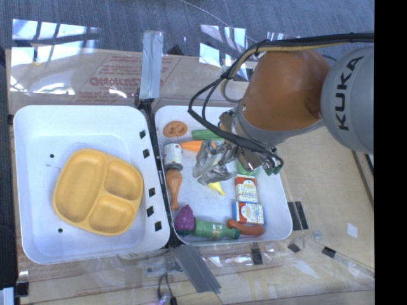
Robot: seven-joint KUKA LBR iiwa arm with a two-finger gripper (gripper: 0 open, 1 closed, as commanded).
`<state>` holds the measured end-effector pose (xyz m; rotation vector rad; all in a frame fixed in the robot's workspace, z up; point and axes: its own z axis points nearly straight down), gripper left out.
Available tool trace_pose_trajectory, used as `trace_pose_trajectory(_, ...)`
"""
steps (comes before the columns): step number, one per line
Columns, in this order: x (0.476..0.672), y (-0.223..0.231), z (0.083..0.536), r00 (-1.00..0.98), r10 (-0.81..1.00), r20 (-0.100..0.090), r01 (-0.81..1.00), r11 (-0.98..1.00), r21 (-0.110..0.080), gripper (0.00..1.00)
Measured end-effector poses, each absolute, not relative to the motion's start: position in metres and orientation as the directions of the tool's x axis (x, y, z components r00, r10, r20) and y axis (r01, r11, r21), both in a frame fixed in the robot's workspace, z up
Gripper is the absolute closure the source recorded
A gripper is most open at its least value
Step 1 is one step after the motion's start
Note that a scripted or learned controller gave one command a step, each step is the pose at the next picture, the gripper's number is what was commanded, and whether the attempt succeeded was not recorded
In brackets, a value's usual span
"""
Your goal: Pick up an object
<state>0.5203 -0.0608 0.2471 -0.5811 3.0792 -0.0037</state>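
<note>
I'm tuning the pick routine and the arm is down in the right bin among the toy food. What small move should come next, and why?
Probably a short straight descent, then close. The gripper sits low in the right bin, above the yellow piece on bare floor, with the orange carrot and the small cartons close beside it. Nothing is visibly between its fingers, so a sideways move risks nudging neighbours.

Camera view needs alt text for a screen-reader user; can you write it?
A grey and orange robot arm lowers its gripper into the right white bin among small toy foods. The left white bin holds a yellow divided plastic plate.
</note>
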Motion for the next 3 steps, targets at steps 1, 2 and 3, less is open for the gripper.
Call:
trace_pose_trajectory(1,0.559,-0.093,0.090,-0.933,-0.360,0.002,-0.360,0.933,0.002,1.00)
trace_pose_trajectory(2,0.629,-0.092,0.223,-0.947,-0.322,-0.009,-0.322,0.947,-0.005,1.00)
trace_pose_trajectory(3,0.627,-0.092,0.217,-0.947,-0.321,0.000,-0.321,0.947,0.000,0.00)
